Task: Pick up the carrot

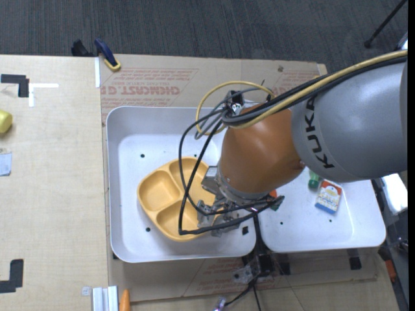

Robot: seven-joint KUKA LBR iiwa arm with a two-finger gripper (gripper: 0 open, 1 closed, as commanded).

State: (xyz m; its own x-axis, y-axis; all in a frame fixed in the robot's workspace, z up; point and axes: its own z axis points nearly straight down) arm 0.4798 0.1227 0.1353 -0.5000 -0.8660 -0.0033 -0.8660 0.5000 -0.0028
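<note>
The grey arm with its orange band [259,151] hangs over the seam between the two white bins. Its gripper [220,216] sits low at the right edge of a yellow divided plate [162,196] in the left bin [123,173]. Cables and the wrist cover most of the gripper. A small orange sliver [273,194] peeks out just right of the wrist, at the left edge of the right bin [363,229]; it may be the carrot, but most of it is hidden. I see nothing between the fingers.
A small white, red and blue box [329,197] and a green piece [313,184] lie in the right bin. A yellow object [4,121] rests on the bench far left. A blue and yellow clamp [107,54] sits behind the left bin.
</note>
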